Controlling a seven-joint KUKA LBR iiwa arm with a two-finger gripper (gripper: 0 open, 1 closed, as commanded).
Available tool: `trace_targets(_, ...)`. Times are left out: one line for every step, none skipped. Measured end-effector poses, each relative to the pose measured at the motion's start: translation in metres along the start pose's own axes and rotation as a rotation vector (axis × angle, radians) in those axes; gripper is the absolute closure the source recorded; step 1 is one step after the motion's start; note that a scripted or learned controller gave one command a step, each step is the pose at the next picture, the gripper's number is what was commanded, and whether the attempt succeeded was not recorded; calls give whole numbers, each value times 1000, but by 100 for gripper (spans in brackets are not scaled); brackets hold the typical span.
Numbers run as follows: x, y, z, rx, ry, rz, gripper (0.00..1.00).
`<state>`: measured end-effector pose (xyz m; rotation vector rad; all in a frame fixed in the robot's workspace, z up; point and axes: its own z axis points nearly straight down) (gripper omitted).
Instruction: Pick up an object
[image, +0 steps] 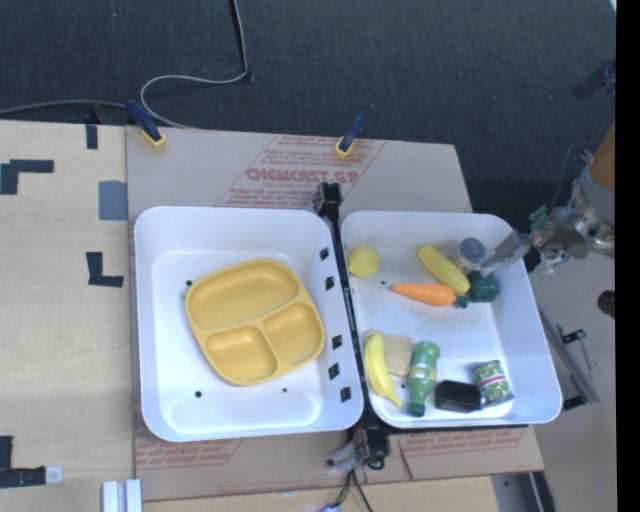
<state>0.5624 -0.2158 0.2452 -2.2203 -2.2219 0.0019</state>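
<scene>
Crowding the right bin (520, 330) — one carrot (424, 294), one banana (379, 369)

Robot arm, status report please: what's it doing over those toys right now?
Gripper low at right bin's far edge, nothing seen held. Carrot and corn beside it. Green-topped piece close alongside.

From my station I see a yellow three-compartment tray (256, 320) lying in the middle of the left bin (160, 400). Both bins sit on a cardboard sheet (290, 175), held at its far edge by two yellow-and-blue clamps (146, 128) (351, 137). A white cable (190, 85) loops beyond on dark carpet (420, 60).
</scene>
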Motion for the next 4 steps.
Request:
trace_targets(79,-18,85,2,2,-2,0)
trace_targets(115,79,159,-5,1,-3,0)
trace_targets(121,107,160,-2,0,-1,0)
trace_targets(121,107,149,-3,-3,-2,100)
